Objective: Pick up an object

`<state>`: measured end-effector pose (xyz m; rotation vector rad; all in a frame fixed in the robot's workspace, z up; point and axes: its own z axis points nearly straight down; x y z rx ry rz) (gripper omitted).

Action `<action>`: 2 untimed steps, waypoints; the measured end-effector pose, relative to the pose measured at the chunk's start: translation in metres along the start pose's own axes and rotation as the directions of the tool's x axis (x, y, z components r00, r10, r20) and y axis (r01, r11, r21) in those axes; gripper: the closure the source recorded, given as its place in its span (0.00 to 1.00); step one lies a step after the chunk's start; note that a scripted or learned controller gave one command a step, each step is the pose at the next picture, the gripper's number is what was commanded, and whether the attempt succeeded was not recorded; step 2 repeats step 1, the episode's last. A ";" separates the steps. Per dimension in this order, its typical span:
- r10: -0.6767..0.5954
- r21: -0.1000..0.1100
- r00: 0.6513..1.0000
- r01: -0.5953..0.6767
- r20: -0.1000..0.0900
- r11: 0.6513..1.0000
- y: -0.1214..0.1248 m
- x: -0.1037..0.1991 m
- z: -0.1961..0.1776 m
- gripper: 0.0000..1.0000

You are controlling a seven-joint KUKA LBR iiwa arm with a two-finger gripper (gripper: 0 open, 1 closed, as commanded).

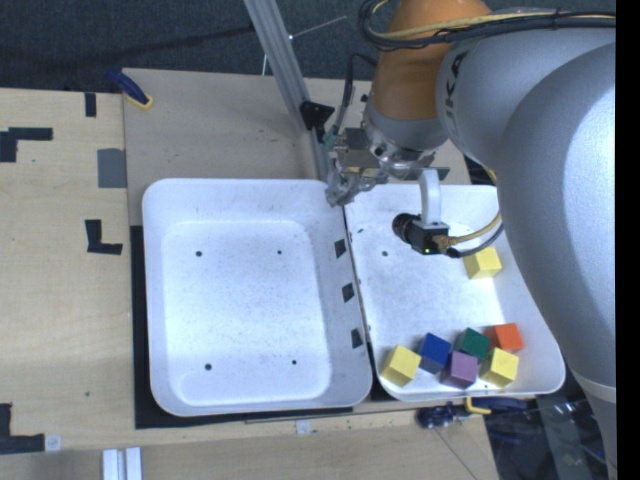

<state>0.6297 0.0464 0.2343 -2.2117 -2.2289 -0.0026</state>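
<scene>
Claw at the far rim, blocks toward the near corner

Camera view: the gripper (342,190) hangs over the right bin (400,288) at its far-left corner, its opening impossible to tell; the yellow block (483,263) lies apart, the block cluster (455,358) beyond it at the near edge

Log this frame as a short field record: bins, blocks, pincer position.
left bin: white, no blocks in it
right bin: white, holds all the blocks
block cluster: near front edge of right bin; yellow block, blue block, purple block, green block, second yellow block, orange block
lone block: third yellow block, apart from cluster, nearer the arm
pincer: over the far end of the divide between bins, away from every block
pincer state: cannot tell
</scene>
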 end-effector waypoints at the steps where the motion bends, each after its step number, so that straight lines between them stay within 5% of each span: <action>1: 0.002 0.000 1.000 -0.002 0.001 1.000 0.021 0.046 0.003 1.00; 2: 0.002 0.000 1.000 -0.002 0.001 1.000 0.021 0.046 0.003 1.00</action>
